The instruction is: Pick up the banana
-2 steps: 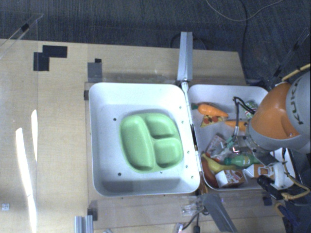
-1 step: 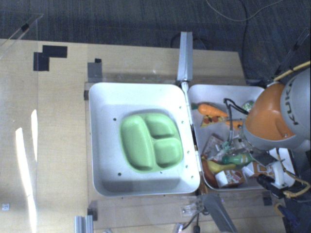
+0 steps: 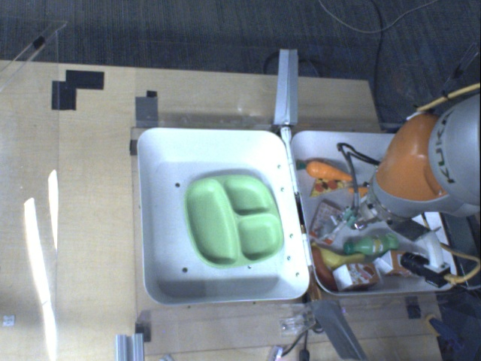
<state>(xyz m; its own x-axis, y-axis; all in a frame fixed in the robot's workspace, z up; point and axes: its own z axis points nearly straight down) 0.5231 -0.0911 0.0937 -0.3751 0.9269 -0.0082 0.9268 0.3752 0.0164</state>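
The jaws' state is unclear; they hang above clutter: carrot point(image 3: 328, 170), green bottle point(image 3: 370, 244), perhaps the banana point(image 3: 328, 258).

You see a pale green tray point(image 3: 233, 218) in a white bin point(image 3: 161, 201), an orange carrot point(image 3: 328, 171), a green bottle point(image 3: 370, 244).

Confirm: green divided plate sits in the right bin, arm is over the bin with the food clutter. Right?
Not quite. The camera view shows the green divided plate in the left bin, not the right one. The rest holds: the arm is over the right bin, where the banana, a carrot and a green bottle lie.
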